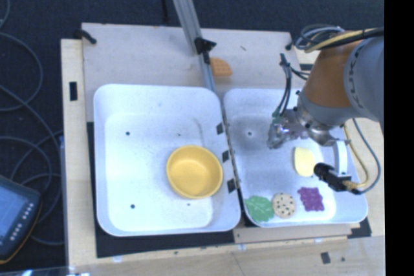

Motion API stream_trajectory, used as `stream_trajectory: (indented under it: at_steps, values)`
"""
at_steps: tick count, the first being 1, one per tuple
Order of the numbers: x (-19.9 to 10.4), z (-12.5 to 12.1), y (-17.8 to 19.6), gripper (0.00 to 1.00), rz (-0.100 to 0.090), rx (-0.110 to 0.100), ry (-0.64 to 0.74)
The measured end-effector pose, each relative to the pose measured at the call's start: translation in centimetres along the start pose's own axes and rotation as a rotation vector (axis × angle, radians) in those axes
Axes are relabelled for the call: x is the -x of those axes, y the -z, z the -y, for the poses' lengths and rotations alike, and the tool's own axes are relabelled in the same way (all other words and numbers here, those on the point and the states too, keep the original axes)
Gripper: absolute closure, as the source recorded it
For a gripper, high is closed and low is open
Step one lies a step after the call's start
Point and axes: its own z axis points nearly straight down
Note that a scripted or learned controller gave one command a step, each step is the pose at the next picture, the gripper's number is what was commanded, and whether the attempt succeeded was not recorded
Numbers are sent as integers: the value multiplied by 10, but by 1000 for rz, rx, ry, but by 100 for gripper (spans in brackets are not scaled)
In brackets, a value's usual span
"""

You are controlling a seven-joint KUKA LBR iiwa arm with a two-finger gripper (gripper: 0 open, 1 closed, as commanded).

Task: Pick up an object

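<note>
Along the near edge of the right bin [336, 213], three small things lie in a row: a green piece [259, 207] at the near-left corner, a round speckled cookie [283, 205] just beside it, and a purple piece [311, 198] next along toward the right. None of the three touches the arm. In the left bin [129, 106], a yellow bowl [193, 171] stands upright near that bin's near-right corner, close to the wall shared by the two bins.

Farther back in the right bin, a pale yellow piece [303, 161] lies toward the right side, beside a black fitting on the arm's cabling. Just beyond and to its left, the hand [279, 136] hangs over the middle of the right bin, above bare white floor. Whether the hand is released or clenched cannot be told from this slant, and nothing is seen between its tips. The grey arm [359, 84] with its orange band reaches in from the bench's right edge.

Past the bins, on the far part of the bench [142, 55], a small orange thing [220, 68] rests beside the foot of a slanted metal rail [183, 3].
</note>
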Motion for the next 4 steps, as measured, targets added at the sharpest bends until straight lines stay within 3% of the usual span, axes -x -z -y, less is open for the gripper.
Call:
stream_trajectory:
  at_steps: [1, 2, 4]
  values:
    - [10, -2, 48, 100, 1, 1, -1]
    - [11, -3, 62, 100, -1, -2, 3]
    - [-94, -27, 69, 100, -1, -4, 14]
